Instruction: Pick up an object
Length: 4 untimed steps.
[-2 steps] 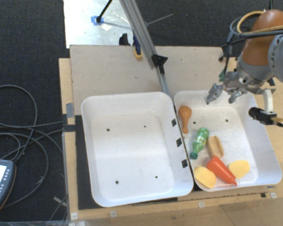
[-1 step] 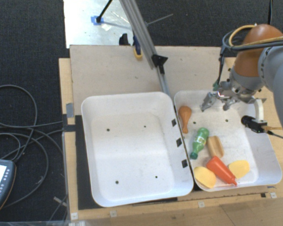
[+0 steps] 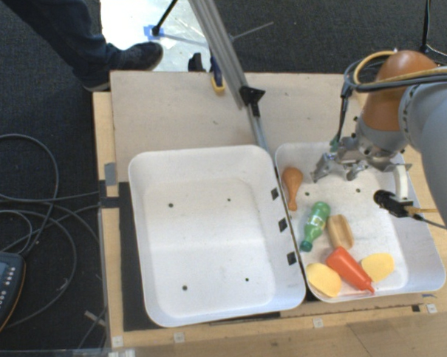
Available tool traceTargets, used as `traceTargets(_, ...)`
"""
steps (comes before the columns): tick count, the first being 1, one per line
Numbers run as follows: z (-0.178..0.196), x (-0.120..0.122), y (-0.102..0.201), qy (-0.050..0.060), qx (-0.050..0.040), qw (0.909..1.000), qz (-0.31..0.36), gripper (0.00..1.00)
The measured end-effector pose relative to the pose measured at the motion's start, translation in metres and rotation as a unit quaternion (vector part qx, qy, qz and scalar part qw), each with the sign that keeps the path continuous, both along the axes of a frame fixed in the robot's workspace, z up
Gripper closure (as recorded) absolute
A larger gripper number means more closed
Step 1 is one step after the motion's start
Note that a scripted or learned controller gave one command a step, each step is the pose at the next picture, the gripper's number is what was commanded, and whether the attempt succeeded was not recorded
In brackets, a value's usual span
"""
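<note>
Fingers (image 3: pixel 340 166) spread wide, empty, above right bin (image 3: pixel 432 274) beside drumstick (image 3: pixel 291 184), green bottle (image 3: pixel 314 225)

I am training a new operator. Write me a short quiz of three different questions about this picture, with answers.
1. True or false: the green bottle lies in the right bin.
2. Which toy lies nearest the gripper? A) drumstick B) carrot C) lemon
3. Fill in: the hot dog lies just above the ___.

Key: 1 true; 2 A; 3 carrot.
</note>
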<state>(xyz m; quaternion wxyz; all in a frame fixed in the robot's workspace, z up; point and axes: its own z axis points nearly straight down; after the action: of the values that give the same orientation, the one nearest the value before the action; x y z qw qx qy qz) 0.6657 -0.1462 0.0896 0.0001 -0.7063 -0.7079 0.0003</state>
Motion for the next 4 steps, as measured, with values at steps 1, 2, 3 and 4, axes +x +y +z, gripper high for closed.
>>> traceTargets(1,0.014,0.002,0.0,-0.003,-0.0005,1.0,0.0,1.0)
traceTargets(2,0.062,-0.001,-0.006,-0.004,-0.0007,1.0,-0.001,1.0)
traceTargets(3,0.114,-0.005,-0.014,-0.004,-0.0009,1.0,-0.001,1.0)
traceTargets(4,0.161,-0.003,-0.014,-0.004,-0.0008,1.0,0.001,1.0)
